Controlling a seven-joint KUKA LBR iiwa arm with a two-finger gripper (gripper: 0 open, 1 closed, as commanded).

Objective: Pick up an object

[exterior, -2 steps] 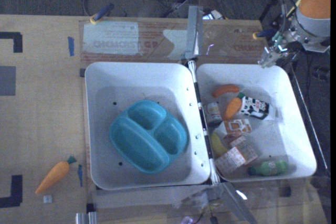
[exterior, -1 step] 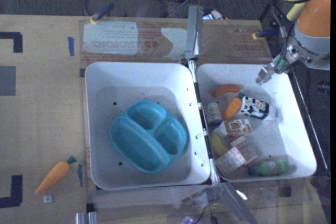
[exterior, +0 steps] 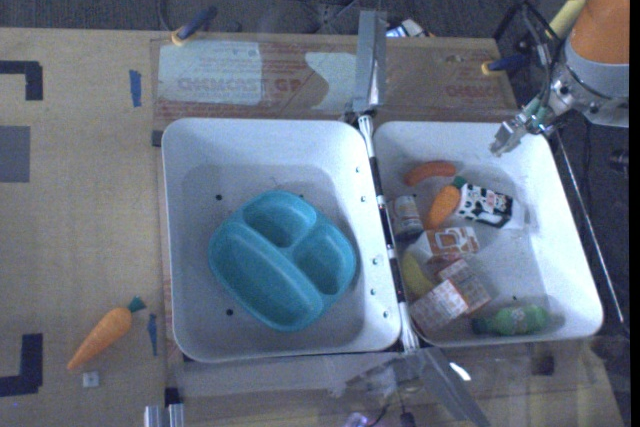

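Observation:
My gripper [exterior: 508, 137] hangs over the back right corner of the right bin [exterior: 570, 245], above its rim, with nothing between its fingers that I can make out. In that bin lie an orange sausage-shaped toy [exterior: 432, 172], a toy carrot [exterior: 444, 204], a black-and-white carton [exterior: 486, 204], a small can [exterior: 406, 215], an orange-and-white box [exterior: 451, 242], a yellow banana [exterior: 414, 275], a pale wrapped packet [exterior: 450, 298] and a green bottle [exterior: 512, 318].
The left bin [exterior: 190, 155] holds a teal divided plate [exterior: 283, 258]. Another toy carrot [exterior: 100, 335] lies on the bench outside the bins at the lower left. Cables and tripod legs cross the floor behind the bench.

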